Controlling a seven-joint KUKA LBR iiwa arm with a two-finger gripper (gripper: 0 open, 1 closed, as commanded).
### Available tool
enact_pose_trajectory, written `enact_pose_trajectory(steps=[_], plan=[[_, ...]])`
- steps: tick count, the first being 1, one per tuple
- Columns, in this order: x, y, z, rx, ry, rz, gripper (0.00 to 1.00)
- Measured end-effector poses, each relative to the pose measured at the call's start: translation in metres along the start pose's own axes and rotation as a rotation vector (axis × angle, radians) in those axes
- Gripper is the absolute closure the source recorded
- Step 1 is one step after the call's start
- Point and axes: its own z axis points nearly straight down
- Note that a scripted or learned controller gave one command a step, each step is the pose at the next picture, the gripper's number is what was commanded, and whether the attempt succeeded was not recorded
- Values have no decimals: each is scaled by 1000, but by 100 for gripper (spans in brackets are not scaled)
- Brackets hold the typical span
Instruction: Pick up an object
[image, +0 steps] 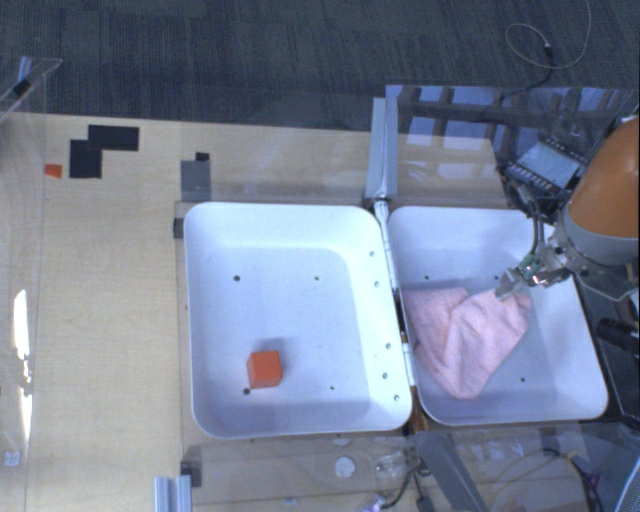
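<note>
Bright, even overhead light; soft shadows, glare on the left bench.

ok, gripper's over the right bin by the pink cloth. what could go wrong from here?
1. The gripper sits at the upper right corner of the pink cloth; a pinch there may catch only a thin fold and slip off.
2. The cloth lies against the right bin's left wall, so it could drag along it when lifted.
3. The orange block lies in the left bin, far from the gripper.

The arm is grey with a rounded orange band above the wrist, ending in a small metallic gripper of pale, thin fingers below that band.
</note>
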Motion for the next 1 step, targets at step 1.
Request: enact_pose_trajectory(steps=[1], plan=[[2,44,-60,1,0,153,0]])
